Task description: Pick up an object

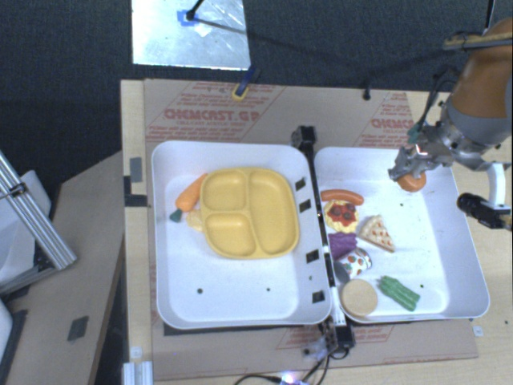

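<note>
the gripper (410,169) sits low at the far side of the right bin (465,247), right on top of a small orange piece (413,184). i cannot tell how the claw is set. that piece looks round and could roll or squirt sideways if it is caught off-centre.
</note>
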Motion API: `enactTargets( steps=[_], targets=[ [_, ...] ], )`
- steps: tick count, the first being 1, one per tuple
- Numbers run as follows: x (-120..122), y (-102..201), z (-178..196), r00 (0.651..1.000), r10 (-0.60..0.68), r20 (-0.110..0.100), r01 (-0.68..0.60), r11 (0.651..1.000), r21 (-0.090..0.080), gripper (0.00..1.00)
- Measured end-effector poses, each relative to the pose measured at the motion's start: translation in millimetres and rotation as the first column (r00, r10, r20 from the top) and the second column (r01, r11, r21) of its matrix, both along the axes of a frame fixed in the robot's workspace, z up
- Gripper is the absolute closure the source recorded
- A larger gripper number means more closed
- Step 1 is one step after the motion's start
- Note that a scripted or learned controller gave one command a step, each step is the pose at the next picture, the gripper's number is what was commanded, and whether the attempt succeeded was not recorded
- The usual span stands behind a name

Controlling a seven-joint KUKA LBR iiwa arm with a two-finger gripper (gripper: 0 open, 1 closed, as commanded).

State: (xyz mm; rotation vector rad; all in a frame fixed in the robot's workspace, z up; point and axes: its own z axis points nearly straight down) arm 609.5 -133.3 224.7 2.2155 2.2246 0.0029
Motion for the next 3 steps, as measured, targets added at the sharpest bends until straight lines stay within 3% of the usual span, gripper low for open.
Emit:
enactTargets(
  steps=[3],
  targets=[
    [-31.9,136.5,-5.9,1.000,-0.001,0.000,0.001,1.000,0.000,1.00]
  ],
)
